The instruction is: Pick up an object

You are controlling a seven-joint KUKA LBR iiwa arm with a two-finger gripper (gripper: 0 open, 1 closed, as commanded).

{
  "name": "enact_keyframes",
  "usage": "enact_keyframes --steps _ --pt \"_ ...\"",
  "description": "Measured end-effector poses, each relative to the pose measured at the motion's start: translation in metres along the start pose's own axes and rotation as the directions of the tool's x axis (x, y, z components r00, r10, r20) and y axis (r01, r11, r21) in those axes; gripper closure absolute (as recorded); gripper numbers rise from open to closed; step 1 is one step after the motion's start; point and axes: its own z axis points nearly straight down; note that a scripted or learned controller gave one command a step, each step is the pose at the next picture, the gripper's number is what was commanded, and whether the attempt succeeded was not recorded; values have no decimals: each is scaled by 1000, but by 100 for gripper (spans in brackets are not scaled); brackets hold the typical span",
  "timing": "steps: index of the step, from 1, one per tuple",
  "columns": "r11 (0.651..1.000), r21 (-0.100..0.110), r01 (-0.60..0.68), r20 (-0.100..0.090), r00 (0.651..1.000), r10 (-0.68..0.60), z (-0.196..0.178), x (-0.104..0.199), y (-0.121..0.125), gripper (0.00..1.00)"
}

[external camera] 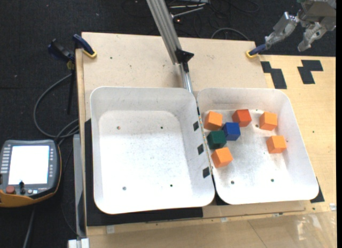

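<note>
The claw (295, 32) hangs high at the far right corner of the table (133, 65), well apart from both bins, its two fingers spread and nothing between them. All the pickable things lie in the right bin (299, 172): an orange cube (214, 119) toward the bin's left wall, a green cube (216, 138) just nearer than it and touching a blue cube (232, 130), a red-orange cube (242, 117) just beyond the blue one, another orange cube (222, 156) near the green one, and two more orange cubes off to the right, one farther (268, 120) and one nearer (276, 144). The left bin (107, 188) stands beside it, and a grey pole (160, 17) slants across the far side of the table. By my reckoning the pick has not begun; this is the stage of choosing a target and setting out toward it. The next move calls for the arm to swing nearer and left over the right bin, then descend with the fingers straddling one cube. The two loners on the right look easier, since the clustered ones leave little room for fingers.
</note>
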Motion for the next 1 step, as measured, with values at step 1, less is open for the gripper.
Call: enact_keyframes --steps 1 --pt "1000 6 3 -2 1000 -3 -13 52 35 0"
